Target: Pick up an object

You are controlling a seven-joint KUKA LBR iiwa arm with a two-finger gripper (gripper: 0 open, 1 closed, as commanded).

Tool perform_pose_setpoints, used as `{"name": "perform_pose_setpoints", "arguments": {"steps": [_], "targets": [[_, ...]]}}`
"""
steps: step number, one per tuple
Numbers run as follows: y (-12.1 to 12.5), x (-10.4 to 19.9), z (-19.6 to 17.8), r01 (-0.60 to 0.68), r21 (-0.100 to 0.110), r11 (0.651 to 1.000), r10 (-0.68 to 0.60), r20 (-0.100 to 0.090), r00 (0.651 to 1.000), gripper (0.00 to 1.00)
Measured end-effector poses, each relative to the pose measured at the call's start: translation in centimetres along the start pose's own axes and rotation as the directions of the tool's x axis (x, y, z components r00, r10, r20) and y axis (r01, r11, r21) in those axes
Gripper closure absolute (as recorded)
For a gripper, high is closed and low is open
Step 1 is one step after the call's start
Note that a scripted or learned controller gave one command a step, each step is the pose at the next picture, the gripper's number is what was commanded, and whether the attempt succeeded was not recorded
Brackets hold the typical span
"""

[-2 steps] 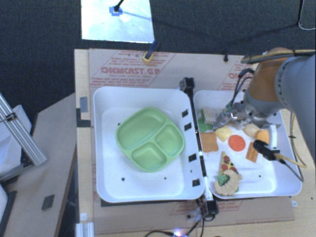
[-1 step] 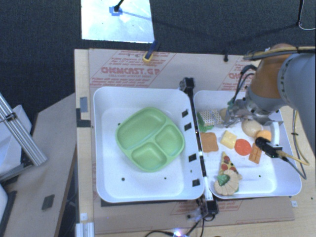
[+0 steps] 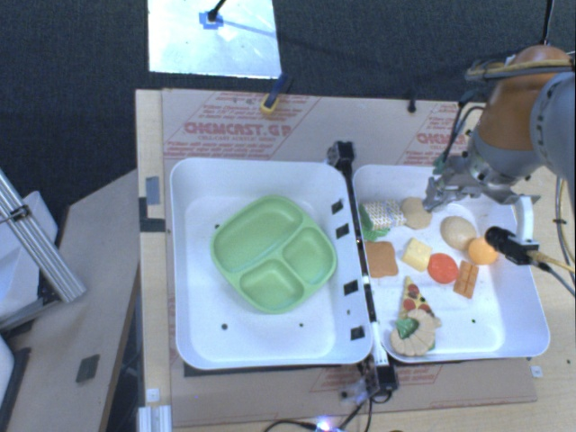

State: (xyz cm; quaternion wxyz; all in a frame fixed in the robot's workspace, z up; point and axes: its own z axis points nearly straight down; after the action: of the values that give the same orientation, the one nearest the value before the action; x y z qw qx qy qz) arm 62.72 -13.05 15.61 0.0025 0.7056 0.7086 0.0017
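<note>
At the upper right of the frame you see the gripper (image 3: 438,193) lowered over the back of the right bin (image 3: 517,331), just beside a round beige toy food piece (image 3: 416,212), and you cannot tell how it is set. Below it in that bin lie a pale egg-shaped piece (image 3: 457,231), an orange ball (image 3: 481,251), a red tomato slice (image 3: 442,267), a yellow cheese block (image 3: 417,254), a toast slice (image 3: 382,259) and a pizza slice (image 3: 415,299). In the left bin (image 3: 193,331), a green divided plate (image 3: 273,253) sits near the middle of the frame.

You are looking at a grey arm (image 3: 547,120) wearing an orange band (image 3: 517,88), with cables (image 3: 468,120) trailing alongside.
</note>
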Motion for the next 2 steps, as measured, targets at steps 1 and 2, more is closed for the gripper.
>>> {"name": "perform_pose_setpoints", "arguments": {"steps": [1,2], "targets": [[0.26,0.44,-6.41,0.002,-0.002,1.0,-0.002,0.0,1.0,1.0],[0.36,0.45,-6.89,0.002,0.003,1.0,-0.002,-0.001,1.0,1.0]]}}
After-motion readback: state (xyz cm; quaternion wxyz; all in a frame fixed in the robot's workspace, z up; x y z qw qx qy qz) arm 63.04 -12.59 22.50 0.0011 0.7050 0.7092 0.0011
